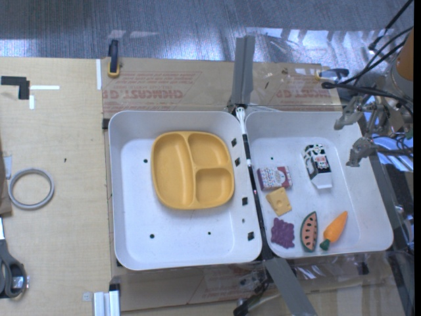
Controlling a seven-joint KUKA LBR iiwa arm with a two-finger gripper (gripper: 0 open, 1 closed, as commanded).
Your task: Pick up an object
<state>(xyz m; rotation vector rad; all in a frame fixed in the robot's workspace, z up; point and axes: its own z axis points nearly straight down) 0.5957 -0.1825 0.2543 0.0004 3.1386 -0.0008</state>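
The right bin (pixel 368 196) holds several small toy foods: a black-and-white milk carton (pixel 317 162), a red packet (pixel 274 177), a yellow cheese wedge (pixel 279 201), purple grapes (pixel 283 232), a watermelon slice (pixel 308 232) and an orange carrot (pixel 334 229). My gripper (pixel 352 135) hangs over the bin's far right corner, up and to the right of the milk carton. It is open, with nothing between its two metal fingers, and touches none of the objects.
A yellow three-compartment plate (pixel 193 170) lies in the left bin (pixel 131 209). A divider (pixel 245 176) separates the bins. Cables (pixel 378 51) trail at the upper right. On the bench at left lie a grey ring (pixel 29 188) and scissors (pixel 10 275).
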